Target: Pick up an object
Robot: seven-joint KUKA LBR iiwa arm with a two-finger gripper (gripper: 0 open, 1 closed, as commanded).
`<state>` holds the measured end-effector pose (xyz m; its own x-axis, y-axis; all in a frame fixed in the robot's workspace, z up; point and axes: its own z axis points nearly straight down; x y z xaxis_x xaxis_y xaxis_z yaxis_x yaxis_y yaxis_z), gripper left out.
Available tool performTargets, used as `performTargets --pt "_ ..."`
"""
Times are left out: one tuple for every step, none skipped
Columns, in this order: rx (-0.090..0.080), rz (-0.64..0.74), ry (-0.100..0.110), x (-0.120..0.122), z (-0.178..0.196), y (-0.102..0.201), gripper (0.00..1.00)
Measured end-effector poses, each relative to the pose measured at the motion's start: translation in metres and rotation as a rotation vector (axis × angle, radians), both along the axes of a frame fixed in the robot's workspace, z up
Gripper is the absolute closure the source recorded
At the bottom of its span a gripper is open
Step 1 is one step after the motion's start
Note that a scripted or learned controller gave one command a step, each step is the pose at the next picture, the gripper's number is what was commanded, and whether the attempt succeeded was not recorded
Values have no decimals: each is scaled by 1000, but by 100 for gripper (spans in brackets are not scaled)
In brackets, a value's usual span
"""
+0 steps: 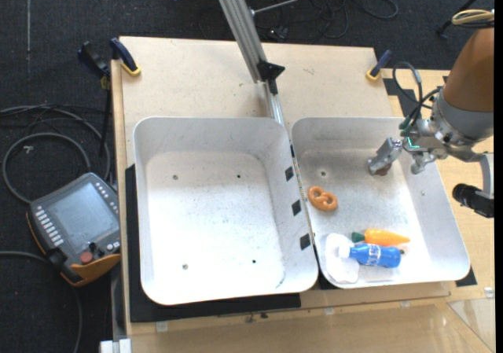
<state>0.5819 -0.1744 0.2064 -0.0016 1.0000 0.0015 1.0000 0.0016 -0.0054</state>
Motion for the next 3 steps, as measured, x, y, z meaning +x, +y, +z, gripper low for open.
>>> performTargets --pt "-1 0 -4 1 2 0 0" --pt "0 -1 1 -2 -60 7 0" --pt "-1 -1 -3 -2 -112 8 0"
